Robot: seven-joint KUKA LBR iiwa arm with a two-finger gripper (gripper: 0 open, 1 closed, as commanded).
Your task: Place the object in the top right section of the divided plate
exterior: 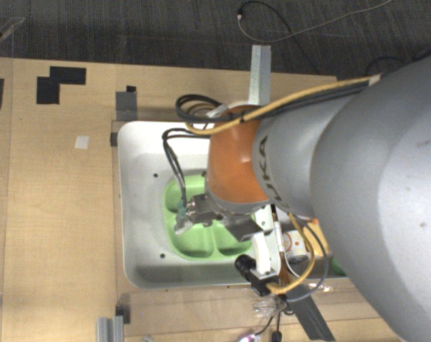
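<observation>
A green divided plate [190,235] lies in the white bin [140,191], toward the bin's lower middle. Its left rim and two lower sections show; the rest is hidden under the arm. The arm's orange band [233,162] hangs directly over the plate. My gripper [183,218] reaches down at the plate's left part, close to or touching its surface. The wrist and cables block the view of what is under the gripper.
The big grey arm covers the frame's right half and the right side of the bin. A metal post [260,73] stands behind the bin, with black cables [194,105] looped at the bin's back edge. The bare wooden bench [51,205] lies to the left.
</observation>
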